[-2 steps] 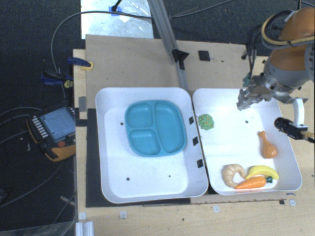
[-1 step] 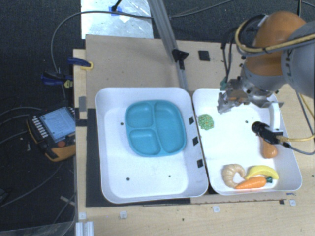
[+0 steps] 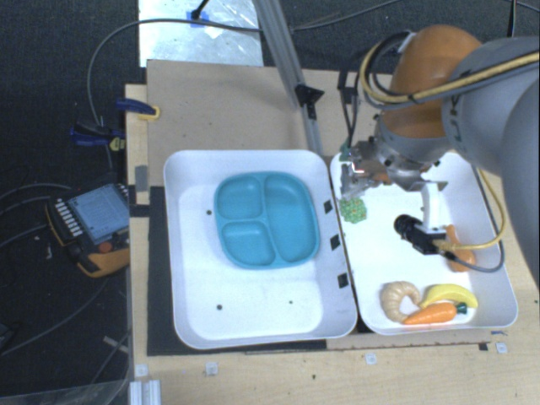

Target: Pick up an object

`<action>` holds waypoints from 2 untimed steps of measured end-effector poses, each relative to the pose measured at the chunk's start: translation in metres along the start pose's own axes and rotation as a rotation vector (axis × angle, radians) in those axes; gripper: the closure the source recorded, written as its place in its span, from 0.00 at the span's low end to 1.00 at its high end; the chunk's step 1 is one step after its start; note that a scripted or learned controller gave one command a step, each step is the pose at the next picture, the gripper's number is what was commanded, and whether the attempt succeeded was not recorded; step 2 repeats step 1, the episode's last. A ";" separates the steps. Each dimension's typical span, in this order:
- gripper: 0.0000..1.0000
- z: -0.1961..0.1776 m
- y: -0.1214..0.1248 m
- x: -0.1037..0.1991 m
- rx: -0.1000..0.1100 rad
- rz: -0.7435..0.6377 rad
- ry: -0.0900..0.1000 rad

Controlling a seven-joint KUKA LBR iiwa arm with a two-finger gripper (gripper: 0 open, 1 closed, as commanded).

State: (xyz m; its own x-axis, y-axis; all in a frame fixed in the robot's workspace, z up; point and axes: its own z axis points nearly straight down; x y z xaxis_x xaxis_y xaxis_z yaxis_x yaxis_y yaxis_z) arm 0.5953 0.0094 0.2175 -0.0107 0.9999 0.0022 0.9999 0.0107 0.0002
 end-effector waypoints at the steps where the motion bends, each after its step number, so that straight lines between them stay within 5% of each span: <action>1: 1.00 0.006 -0.008 0.055 0.000 0.000 0.000; 2: 1.00 0.006 -0.008 0.055 0.000 0.000 0.000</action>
